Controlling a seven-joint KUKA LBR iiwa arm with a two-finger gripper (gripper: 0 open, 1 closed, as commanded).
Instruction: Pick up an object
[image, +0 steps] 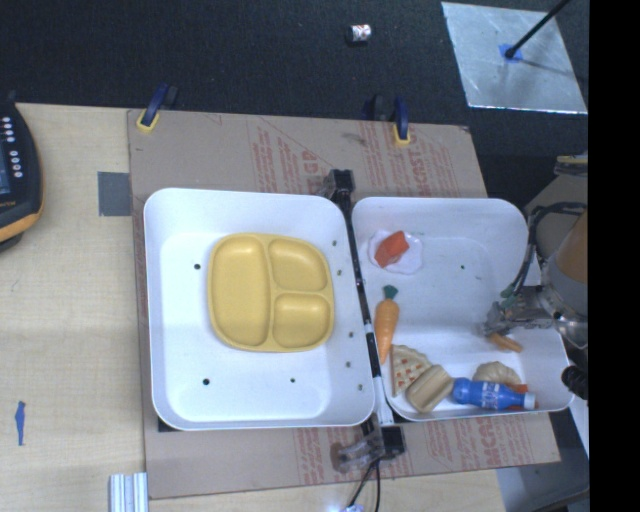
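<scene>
right bin (455, 215), pick attempt at its right wall

gripper (512, 318) sat low by the right wall, just above a small orange piece (505, 343); whether the fingers were wide or narrow could not be told. candidates lay along the near edge, likely slid there: blue bottle (490, 395), bread roll (428, 387), waffle slice (403, 366), carrot (386, 318). yellow divided plate (270, 292) lay in the left bin (175, 225).

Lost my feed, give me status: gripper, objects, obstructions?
Gripper low at right bin's right edge. Nothing seen held. Bottle, carrot lie in right bin, apart from gripper.
</scene>
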